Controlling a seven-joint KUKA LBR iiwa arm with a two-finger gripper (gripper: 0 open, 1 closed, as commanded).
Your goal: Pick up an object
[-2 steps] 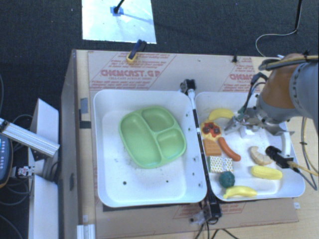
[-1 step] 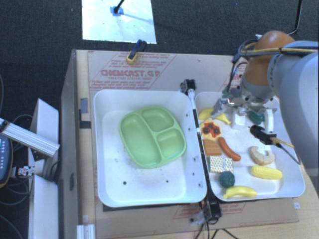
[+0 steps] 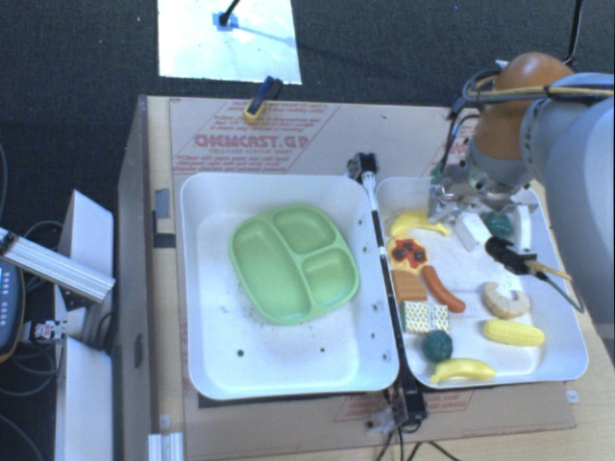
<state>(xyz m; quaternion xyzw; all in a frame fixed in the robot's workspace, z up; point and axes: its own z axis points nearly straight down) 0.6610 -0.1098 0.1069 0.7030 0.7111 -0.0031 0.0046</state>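
My gripper [image 3: 452, 202] hangs low over the back of the right bin [image 3: 567, 353], under the orange band of the arm. Just to its left and front lies a yellow banana [image 3: 419, 224]. A teal piece [image 3: 499, 225] sits close to its right. Further forward in the same bin lie a pizza slice [image 3: 408, 253], an orange cracker [image 3: 409, 286], a red sausage [image 3: 445, 290], a checkered square [image 3: 426, 317], a green broccoli [image 3: 438, 345], a second banana [image 3: 464, 370], a yellow corn cob [image 3: 512, 332] and a pale bagel [image 3: 505, 300]. I see nothing held.
The left bin [image 3: 216, 353] holds a green divided plate [image 3: 293, 262]. A ridge with a black clamp [image 3: 363, 166] separates the two bins. A yellow-handled tool [image 3: 259, 99] lies on the board behind the bins.
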